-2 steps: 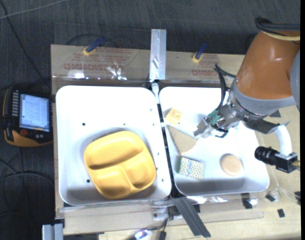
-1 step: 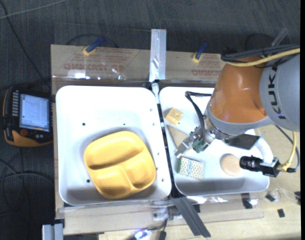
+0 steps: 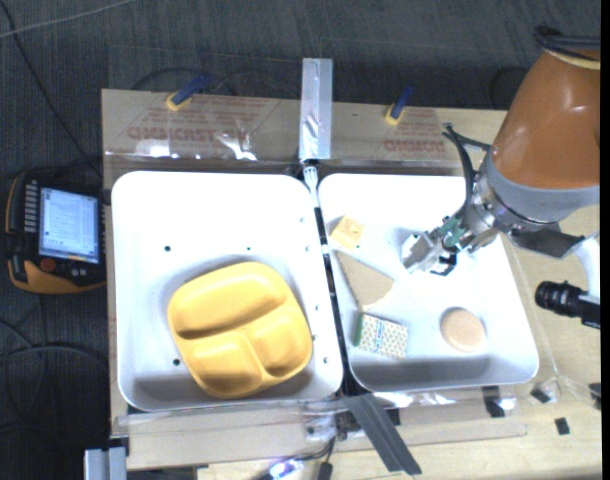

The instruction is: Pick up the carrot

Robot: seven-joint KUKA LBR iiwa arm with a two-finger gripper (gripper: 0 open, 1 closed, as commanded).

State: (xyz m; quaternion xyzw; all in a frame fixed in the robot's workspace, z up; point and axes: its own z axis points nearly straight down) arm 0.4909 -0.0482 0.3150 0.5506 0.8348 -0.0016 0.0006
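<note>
Right now my gripper [image 3: 425,251] hangs low over the right bin [image 3: 505,368], near its middle, so I can work among the loose items there. Whether it is open, or has hold of anything, I cannot tell. No piece reads clearly as the carrot; my best guess is the tan wedge [image 3: 368,280] just to the gripper's left, beside the bin divider. A yellow tray [image 3: 240,326] sits in the left bin [image 3: 145,218].

two shallow white plastic bins [image 3: 145,228] side by side, one yellow compartmented plastic tray [image 3: 241,326], one pale yellow cube [image 3: 347,232], one tan wedge-shaped slice [image 3: 369,280], one green-and-white patterned packet [image 3: 382,334], one round beige disc [image 3: 462,328]
</note>
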